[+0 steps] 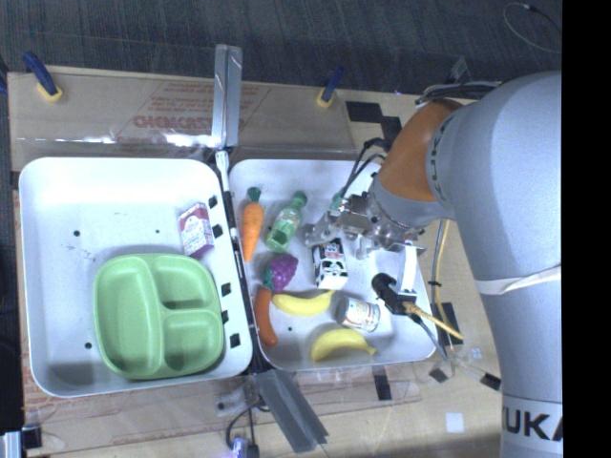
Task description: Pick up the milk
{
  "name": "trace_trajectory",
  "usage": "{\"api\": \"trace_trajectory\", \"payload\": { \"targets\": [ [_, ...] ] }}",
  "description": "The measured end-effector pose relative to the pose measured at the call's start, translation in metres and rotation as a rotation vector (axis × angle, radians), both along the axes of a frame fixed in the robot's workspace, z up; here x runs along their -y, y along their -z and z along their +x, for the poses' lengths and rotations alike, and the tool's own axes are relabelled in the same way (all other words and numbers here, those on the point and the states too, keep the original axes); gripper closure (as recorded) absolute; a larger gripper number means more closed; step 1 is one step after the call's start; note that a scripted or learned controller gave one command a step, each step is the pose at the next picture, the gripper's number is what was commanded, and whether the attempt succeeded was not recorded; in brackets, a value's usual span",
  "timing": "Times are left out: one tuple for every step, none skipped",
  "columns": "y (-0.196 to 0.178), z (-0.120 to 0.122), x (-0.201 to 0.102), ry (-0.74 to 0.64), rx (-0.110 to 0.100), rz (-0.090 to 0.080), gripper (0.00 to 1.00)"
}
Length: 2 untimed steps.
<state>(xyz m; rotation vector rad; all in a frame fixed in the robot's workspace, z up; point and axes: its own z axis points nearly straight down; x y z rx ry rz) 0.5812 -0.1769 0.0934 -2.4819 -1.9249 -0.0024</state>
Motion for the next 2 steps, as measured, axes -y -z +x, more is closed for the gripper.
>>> {"api": "trace_trajectory", "payload": {
  "targets": [
    [-0.011, 0.001, -0.001, -0.005, 0.000, 0.002, 1.00],
    [-0.142, -0.045, -0.069, 0.010, -0.004, 0.000, 1.00]
  ]
}}
